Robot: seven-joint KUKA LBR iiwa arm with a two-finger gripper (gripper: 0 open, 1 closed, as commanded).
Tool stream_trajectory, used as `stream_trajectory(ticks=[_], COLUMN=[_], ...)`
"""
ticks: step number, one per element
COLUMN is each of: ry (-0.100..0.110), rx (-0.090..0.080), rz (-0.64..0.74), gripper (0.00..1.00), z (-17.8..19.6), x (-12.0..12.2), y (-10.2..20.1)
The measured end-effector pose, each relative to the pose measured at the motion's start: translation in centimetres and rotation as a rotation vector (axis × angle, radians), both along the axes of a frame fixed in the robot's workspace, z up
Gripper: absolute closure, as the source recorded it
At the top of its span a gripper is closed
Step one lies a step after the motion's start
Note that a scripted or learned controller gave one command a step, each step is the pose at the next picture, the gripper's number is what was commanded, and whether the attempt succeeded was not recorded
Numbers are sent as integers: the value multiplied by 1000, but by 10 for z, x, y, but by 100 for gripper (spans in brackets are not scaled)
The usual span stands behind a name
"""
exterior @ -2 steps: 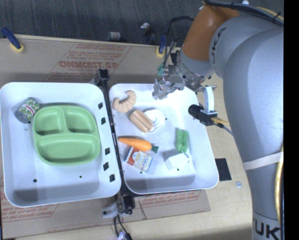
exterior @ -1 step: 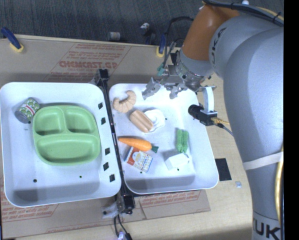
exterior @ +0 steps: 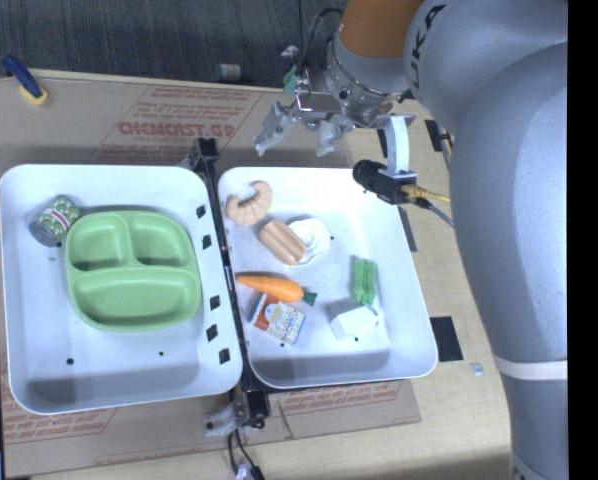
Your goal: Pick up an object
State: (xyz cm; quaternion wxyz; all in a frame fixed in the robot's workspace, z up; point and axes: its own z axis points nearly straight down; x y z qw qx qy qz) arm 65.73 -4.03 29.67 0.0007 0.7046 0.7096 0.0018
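The claw [exterior: 301, 136] hangs spread and empty above the right bin's [exterior: 404, 298] far rim. The croissant [exterior: 248, 203], nearest, lies toward seven o'clock from it, long axis running roughly two-to-eight; hot dog [exterior: 282, 240] and carrot [exterior: 270, 286] sit farther toward six.

carrot [exterior: 270, 287] | orange, lying flat | right bin [exterior: 404, 298], near left wall

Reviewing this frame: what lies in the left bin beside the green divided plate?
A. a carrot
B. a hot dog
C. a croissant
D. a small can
D: a small can lies at the upper left corner of the green divided plate in the left bin, while the carrot, hot dog and croissant all lie in the right bin.
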Motion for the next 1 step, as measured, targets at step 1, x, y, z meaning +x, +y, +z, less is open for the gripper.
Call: stream_trajectory(ticks=[1], ry=[6], rx=[1], rz=[0], gripper=[0], z=[2], x=[-13], y=[70])
